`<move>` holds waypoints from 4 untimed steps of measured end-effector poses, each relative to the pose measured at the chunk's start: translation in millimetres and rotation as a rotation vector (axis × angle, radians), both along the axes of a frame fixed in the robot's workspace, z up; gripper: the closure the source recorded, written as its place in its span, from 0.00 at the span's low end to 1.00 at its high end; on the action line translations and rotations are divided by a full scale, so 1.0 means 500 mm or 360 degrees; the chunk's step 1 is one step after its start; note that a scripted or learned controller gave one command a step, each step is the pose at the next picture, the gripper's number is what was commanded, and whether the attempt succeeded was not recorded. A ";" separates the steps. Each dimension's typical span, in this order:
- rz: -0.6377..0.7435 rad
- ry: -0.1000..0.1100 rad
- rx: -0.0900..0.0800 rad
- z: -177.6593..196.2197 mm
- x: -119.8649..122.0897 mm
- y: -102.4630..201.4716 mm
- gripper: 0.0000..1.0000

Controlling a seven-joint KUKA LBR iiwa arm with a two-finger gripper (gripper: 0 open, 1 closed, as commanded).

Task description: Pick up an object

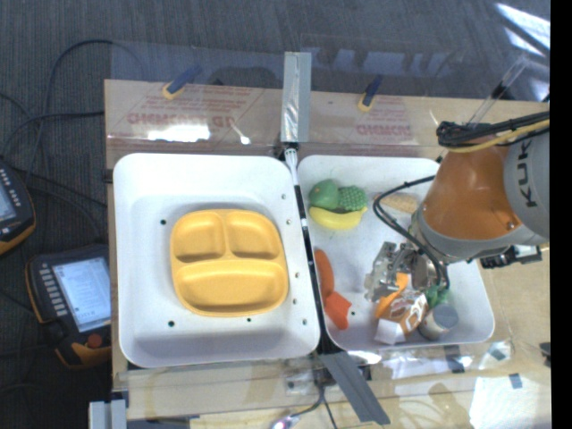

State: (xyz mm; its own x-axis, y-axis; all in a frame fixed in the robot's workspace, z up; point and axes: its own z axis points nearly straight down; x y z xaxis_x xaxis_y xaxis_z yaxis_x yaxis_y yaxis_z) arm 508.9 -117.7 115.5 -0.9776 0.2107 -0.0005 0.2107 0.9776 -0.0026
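Note:
My gripper hangs low in the right bin, below the orange wrist band. It is right over a small orange and white packet near the bin's front right. A grey-capped object lies beside that packet. A green and yellow toy sits at the bin's back left. An orange carrot-like piece lies along the left wall. A pale corn-like item is partly hidden behind the arm.
The left bin holds a yellow divided tray. A metal divider runs between the bins. Black cables loop from the arm over the right bin. Handheld pendants lie off the bench at the left.

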 end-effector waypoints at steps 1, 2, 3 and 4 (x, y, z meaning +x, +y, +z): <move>-0.0010 -0.0029 -0.0008 -0.046 -0.039 0.034 1.00; -0.0004 -0.0005 0.0004 0.219 -0.014 0.129 1.00; 0.0585 0.0006 0.0005 0.010 -0.052 0.037 1.00; 0.0113 -0.0011 0.0004 -0.048 0.095 0.025 1.00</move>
State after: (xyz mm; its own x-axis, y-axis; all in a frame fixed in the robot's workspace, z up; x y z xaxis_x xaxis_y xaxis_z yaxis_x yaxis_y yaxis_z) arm 556.5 -105.2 91.5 -0.9900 0.1407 -0.0071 0.1407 0.9901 0.0010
